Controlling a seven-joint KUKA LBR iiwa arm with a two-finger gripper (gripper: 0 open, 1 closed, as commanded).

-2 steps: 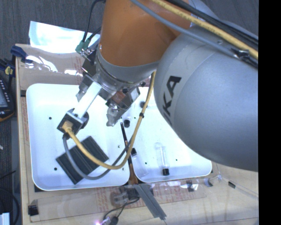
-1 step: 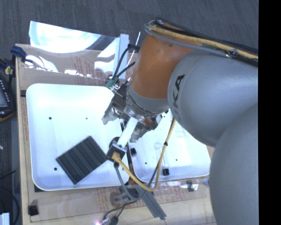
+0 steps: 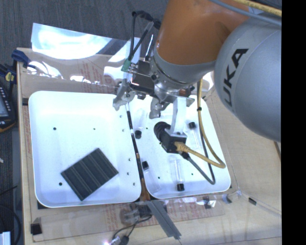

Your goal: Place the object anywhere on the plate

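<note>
Plate: a dark grey ribbed plate [image 3: 90,173] lies flat and turned at an angle in the near part of the left bin [image 3: 34,143]. Nothing rests on it.
Object: I cannot tell for sure which thing it is. The likeliest candidates are the small black pieces [image 3: 145,165] scattered over the floor of the right bin [image 3: 213,165], well apart from the plate. They may equally be fittings of the bin.
Pincer: the gripper [image 3: 137,106] hangs over the far end of the rims where the two bins meet. Its fingers [image 3: 119,99] are spread apart and released, with nothing between them.
Done so far: judging from the bare plate and the empty fingers, no part of the placing is complete.
Left to do: pick out the object, close on it, carry it across the shared rims into the left bin and set it down on the ribbed face.
Arm: the grey arm [image 3: 244,72], with its orange band [image 3: 191,33], reaches in from the right and covers the far right corner of the right bin.
Surface: both bins are shallow, white and glossy and sit edge to edge on a pale wooden bench [image 3: 253,220].
Room: dark floor [image 3: 71,12] lies beyond the bench, and a pale shiny sheet [image 3: 67,40] lies past the far edge of the left bin.
</note>
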